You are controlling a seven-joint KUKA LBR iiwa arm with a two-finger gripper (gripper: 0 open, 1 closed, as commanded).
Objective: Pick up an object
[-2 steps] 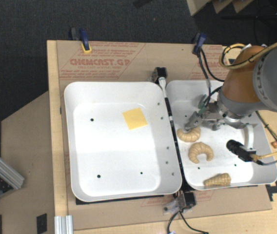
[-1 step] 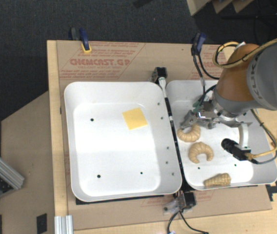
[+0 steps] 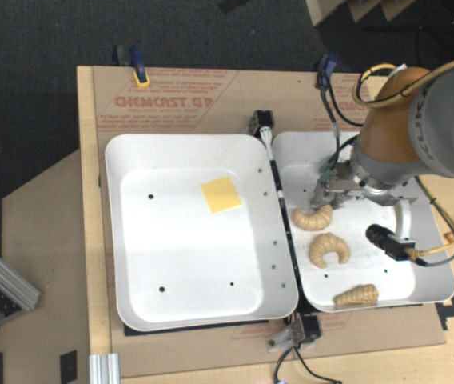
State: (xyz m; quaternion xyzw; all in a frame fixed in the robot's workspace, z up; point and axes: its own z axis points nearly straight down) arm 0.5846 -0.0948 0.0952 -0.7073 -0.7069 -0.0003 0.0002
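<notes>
Camera view from above: the grey arm reaches in from the right, its hand (image 3: 323, 201) lowered into the right bin (image 3: 431, 286) and touching the top of a curved croissant-like pastry (image 3: 312, 218); whether the fingers are spread or closed cannot be told. A second croissant (image 3: 329, 250) and a ridged pastry (image 3: 356, 296) lie nearby. The left bin (image 3: 187, 294) holds a yellow square (image 3: 221, 194).

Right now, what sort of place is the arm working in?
Probably a robotics lab test bench, not a kitchen: two shallow white plastic bins sit on a clamped brown cardboard sheet, the grey arm's gripper hangs over toy croissants, and loose cables run nearby.
</notes>
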